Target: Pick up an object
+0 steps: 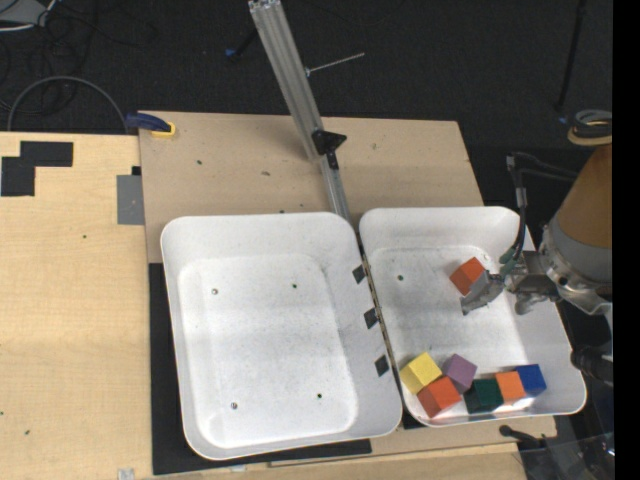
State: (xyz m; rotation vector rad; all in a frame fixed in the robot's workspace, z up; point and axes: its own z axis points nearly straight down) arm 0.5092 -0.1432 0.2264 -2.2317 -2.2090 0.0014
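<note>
Over the right bin point(440, 223) the gripper point(484, 290) sits low beside an orange-red cube point(466, 274), seemingly to grasp it; whether its fingers are apart or together I cannot tell; six other cubes point(470, 383) crowd the near corner.

You see an orange-red cube point(467, 274) tilted on one edge, well up from the floor of the right bin point(430, 230), toward that bin's right wall. Along the near edge lie six more cubes: yellow point(422, 370), red point(439, 396), purple point(460, 370), green point(484, 395), orange point(511, 384), blue point(531, 378), clustered toward the near right corner.
</note>
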